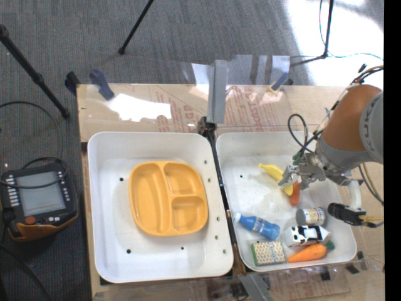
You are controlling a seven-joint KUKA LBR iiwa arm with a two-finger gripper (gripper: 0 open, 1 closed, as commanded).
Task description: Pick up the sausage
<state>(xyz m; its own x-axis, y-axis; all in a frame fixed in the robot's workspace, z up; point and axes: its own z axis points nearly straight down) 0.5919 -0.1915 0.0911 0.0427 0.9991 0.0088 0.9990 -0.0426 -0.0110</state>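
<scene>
The sausage (294,195) is a short orange-red piece lying in the right bin (233,168), near its middle right. My gripper (296,178) hangs directly over the sausage's upper end and hides part of it. It is too close to tell whether it touches. The grey arm with its orange band (351,121) reaches in from the right.
A yellow item (271,170) lies just left of the gripper. A tin can (310,216), a black-and-white carton (308,235), a carrot (307,253), a waffle-patterned block (268,252) and a blue bottle (258,226) crowd the bin's front. The left bin (100,168) holds a yellow divided plate (168,197).
</scene>
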